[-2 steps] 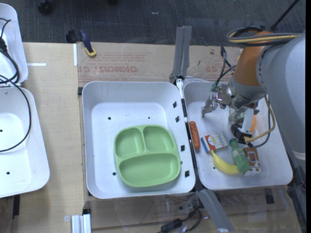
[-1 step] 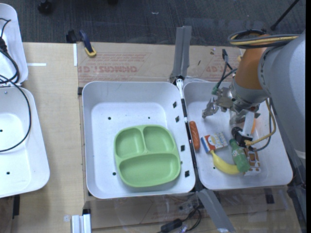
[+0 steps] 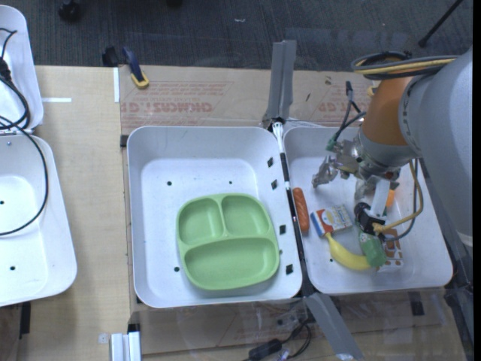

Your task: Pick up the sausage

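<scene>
Lying against the left wall of the right bin (image 3: 428,273): one sausage (image 3: 301,209), orange-red, lengthwise along the divider, awkward for a side approach. Claw (image 3: 331,173): hovering nearby above the bin floor, holding nothing; its opening I cannot tell. Banana (image 3: 349,256) and packets (image 3: 334,220) sit just beside the sausage. Left bin (image 3: 150,156): green divided plate (image 3: 225,241).
</scene>
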`<state>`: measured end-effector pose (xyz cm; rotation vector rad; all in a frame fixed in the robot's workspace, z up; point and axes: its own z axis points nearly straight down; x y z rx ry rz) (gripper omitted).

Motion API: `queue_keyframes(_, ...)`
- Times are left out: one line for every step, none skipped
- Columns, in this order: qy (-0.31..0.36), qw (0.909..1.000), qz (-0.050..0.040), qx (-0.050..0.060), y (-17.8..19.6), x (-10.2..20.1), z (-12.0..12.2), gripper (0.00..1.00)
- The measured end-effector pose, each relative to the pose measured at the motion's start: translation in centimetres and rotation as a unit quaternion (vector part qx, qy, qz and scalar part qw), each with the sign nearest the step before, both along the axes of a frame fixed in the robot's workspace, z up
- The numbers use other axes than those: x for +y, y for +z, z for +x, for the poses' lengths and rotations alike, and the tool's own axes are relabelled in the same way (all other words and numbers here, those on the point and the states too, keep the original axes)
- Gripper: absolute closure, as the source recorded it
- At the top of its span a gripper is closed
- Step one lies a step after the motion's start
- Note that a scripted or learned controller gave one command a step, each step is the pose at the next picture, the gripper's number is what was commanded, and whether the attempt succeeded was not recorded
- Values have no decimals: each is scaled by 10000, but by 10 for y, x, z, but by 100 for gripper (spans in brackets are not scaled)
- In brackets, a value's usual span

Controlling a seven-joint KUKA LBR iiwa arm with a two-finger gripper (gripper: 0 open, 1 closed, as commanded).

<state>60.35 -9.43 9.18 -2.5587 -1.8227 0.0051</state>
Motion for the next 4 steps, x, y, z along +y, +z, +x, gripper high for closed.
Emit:
queue_keyframes(537, 9986, 1, -6, 0, -1, 8, 0)
queue_keyframes(541, 9985, -3, -1, 10, -1, 8, 100)
queue_keyframes(541, 9985, -4, -1, 10, -1, 8, 0)
queue_keyframes(764, 9971, 6, -3, 0, 1, 3, 0)
